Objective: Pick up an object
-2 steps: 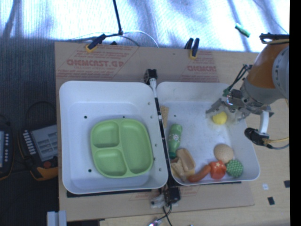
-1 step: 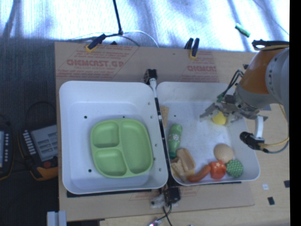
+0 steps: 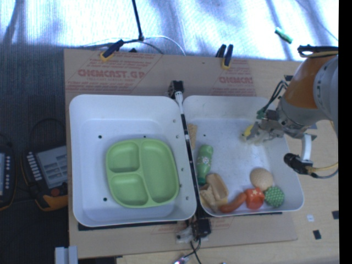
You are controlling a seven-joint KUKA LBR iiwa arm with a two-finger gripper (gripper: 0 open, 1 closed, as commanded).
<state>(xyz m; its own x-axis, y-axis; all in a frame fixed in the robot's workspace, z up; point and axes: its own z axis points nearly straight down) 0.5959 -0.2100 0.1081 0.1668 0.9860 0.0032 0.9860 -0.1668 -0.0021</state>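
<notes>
We found the gripper (image 3: 258, 132) low over the right bin (image 3: 231, 110), upper right part, above bare floor; whether it was released or clenched we could not tell. The candidates lay well apart from it along the near wall: egg (image 3: 261, 177), tomato (image 3: 254, 198), green ball (image 3: 274, 196), green bottle (image 3: 204, 163). We judged it should centre over one isolated item, likely the egg, before descending.

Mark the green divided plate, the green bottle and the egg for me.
green divided plate (image 3: 142, 172): camera view, on the ridge between its compartments.
green bottle (image 3: 204, 159): camera view, middle of its body.
egg (image 3: 261, 177): camera view, middle of its shell.
</notes>
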